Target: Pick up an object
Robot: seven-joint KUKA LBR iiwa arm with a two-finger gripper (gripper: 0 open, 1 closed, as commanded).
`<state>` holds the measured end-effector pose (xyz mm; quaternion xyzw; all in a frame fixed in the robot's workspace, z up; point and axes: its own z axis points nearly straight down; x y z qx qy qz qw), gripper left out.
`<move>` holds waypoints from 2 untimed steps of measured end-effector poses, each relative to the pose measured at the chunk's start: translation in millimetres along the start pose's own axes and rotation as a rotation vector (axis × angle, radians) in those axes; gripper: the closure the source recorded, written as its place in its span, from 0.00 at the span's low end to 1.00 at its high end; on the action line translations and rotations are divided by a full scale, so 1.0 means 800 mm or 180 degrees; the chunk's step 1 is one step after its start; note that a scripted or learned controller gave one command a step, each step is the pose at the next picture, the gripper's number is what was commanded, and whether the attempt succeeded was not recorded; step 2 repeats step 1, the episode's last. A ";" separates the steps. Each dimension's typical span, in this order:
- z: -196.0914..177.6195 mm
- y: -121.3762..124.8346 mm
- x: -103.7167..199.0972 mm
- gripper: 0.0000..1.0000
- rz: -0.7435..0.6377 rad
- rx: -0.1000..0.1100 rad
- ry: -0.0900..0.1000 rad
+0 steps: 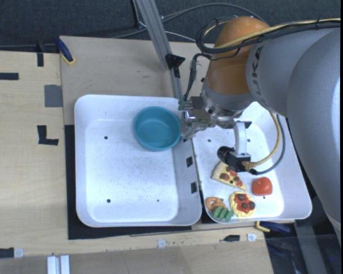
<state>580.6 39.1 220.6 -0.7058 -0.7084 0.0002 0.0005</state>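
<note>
tan bench (23, 170), two white bins side by side. gripper (190, 125) low over the wall between them; whether it is apart or together cannot be told, wrist in the way. blue bowl (156, 128) just to its left, upright in the left bin (126, 201), possibly touching. below-right of it, right bin (291, 201): pizza slice (227, 177), tomato (262, 185), small toy foods.

On my feed, two bins sit side by side on the tabletop (23, 153). The left bin (103, 198) holds a bowl (156, 128) at its far right corner. In the right bin (291, 204), a pizza slice (227, 177), a tomato (262, 185) and other toy food (241, 204) cluster toward the near edge.
</note>
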 end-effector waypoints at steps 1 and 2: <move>0.003 -0.026 0.057 1.00 -0.0002 0.0000 0.0001; 0.003 -0.026 0.057 1.00 -0.0002 0.0000 0.0001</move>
